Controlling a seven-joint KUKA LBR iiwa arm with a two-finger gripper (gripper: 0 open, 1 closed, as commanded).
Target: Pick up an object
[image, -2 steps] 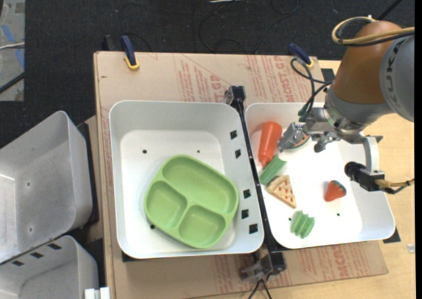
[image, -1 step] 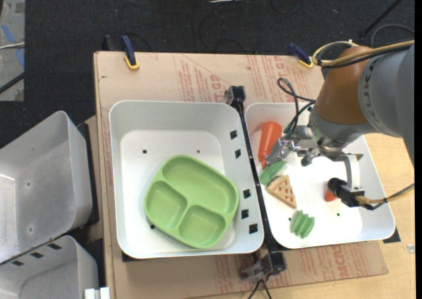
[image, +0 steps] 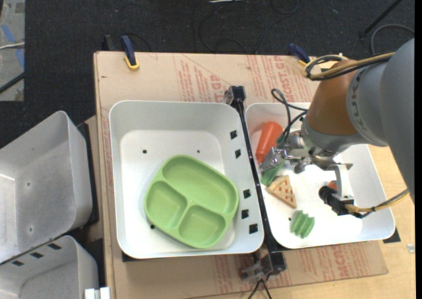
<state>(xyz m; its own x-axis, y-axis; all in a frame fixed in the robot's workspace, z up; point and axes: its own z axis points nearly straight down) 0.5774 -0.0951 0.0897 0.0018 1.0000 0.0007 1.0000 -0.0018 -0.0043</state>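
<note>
Carrot (image: 267, 138) beside jaws (image: 282, 157), waffle piece (image: 283, 191), green tray (image: 191, 201) apart

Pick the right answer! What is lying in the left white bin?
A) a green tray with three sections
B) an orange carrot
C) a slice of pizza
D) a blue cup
A: the green tray, split into three sections, lies by itself in the left bin, while the orange carrot and pizza slice sit in the right bin.
</note>
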